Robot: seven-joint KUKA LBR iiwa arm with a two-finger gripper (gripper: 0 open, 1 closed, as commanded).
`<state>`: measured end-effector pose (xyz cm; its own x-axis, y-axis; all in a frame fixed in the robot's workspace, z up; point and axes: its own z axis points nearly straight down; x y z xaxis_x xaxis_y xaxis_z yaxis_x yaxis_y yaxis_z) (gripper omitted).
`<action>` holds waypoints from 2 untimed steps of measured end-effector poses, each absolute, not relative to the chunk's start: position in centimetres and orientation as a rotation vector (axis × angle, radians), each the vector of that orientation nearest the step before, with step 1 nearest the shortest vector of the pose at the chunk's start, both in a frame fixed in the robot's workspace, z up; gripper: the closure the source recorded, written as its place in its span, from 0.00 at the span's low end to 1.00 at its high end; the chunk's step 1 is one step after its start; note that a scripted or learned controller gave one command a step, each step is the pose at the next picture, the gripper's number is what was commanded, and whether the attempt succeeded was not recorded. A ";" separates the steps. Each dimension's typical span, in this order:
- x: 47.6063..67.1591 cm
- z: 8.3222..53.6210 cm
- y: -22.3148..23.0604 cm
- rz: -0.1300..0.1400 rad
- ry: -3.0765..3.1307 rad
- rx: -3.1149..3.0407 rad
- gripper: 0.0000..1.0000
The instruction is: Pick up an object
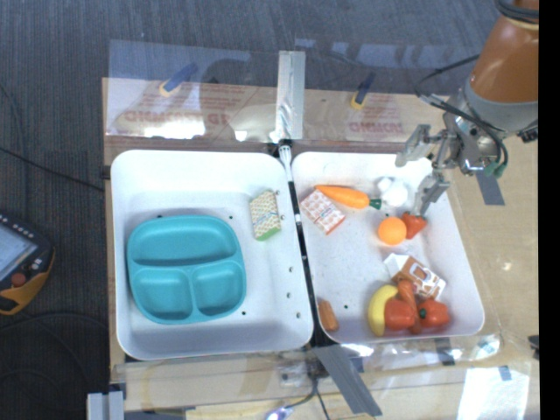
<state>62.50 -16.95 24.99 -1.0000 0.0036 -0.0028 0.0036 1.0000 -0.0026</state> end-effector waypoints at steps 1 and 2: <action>62.4 9.6 -17.6 -0.008 3.132 -0.181 0.00; 61.8 9.0 -16.2 -0.007 3.128 -0.051 0.00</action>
